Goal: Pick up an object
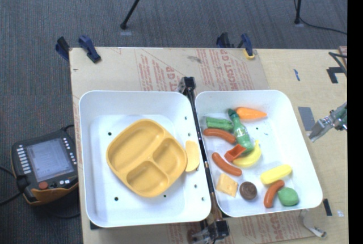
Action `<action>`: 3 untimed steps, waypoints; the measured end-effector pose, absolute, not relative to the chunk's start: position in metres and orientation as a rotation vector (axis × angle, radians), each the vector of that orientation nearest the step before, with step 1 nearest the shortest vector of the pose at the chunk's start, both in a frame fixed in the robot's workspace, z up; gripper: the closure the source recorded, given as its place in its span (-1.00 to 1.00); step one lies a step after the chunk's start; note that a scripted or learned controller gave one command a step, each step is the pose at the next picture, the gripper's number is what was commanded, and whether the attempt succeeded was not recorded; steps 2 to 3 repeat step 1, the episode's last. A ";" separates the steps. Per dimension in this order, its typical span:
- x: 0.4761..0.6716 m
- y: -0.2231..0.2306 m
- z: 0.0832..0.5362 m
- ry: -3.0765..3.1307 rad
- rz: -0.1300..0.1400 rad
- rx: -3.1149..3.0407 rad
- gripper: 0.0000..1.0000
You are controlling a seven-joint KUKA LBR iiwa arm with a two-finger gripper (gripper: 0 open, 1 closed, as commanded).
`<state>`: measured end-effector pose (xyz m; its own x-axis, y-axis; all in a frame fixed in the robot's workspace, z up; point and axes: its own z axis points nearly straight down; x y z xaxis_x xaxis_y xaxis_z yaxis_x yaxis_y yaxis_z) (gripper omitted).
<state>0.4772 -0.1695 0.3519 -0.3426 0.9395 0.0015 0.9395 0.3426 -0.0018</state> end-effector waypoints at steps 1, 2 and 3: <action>0.476 -0.213 0.398 -2.502 0.000 -1.900 1.00; 0.476 -0.213 0.398 -2.502 0.000 -1.900 1.00; 0.476 -0.213 0.398 -2.502 0.000 -1.900 1.00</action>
